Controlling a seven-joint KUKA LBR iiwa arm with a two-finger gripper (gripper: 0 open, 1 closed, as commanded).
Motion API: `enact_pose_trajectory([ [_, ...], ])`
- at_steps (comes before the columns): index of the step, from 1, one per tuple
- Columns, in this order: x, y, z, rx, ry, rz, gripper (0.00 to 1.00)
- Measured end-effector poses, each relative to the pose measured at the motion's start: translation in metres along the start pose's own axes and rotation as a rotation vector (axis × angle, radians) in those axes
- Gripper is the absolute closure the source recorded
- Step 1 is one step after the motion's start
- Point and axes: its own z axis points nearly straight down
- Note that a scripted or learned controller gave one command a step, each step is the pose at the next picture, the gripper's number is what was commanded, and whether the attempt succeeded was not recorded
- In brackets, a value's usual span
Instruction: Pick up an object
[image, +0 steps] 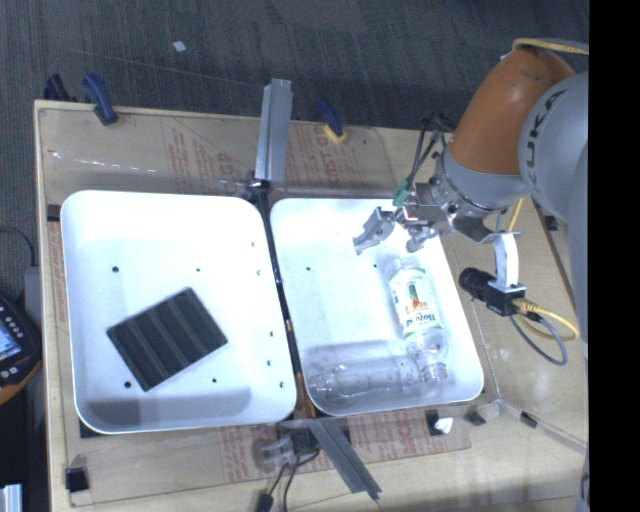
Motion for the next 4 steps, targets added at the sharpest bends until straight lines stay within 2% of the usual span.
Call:
enact_pose_trajectory([
  [1, 0.021, 0.008, -0.023, -0.004, -0.002, -0.076, 0.00],
  [2, -0.028, -0.022, 0.053, 0.000, -0.001, -0.007, 0.00],
  [3, -0.046, -0.012, 0.110, 0.001, 0.000, 0.070, 0.00],
  [4, -0.043, -0.017, 0.083, -0.005, -0.002, -0.090, 0.00],
])
